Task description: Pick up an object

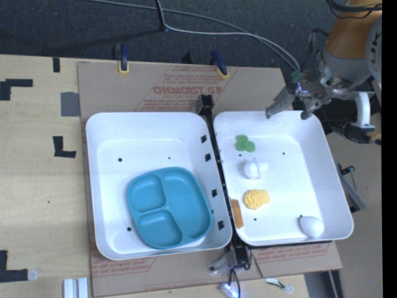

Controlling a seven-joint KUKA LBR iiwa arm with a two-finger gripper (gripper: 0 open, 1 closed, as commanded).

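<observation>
My gripper [289,112] hangs open above the far rim of the right bin [322,166], its two dark fingers spread wide with nothing between them. Inside that bin lie a green broccoli-like piece [245,144], a small white object [253,168], a yellow corn piece [256,198], a thin orange stick [236,213] by the left wall, and a white egg-shaped object [311,226] in the near right corner. All of them lie below and to the left of the gripper, apart from it.
The left bin [105,135] holds a blue divided plate [169,207]. Black clips [205,104] join the two bins along the middle. A cardboard sheet [167,82] lies under both bins, and a cable [248,37] runs across the dark background.
</observation>
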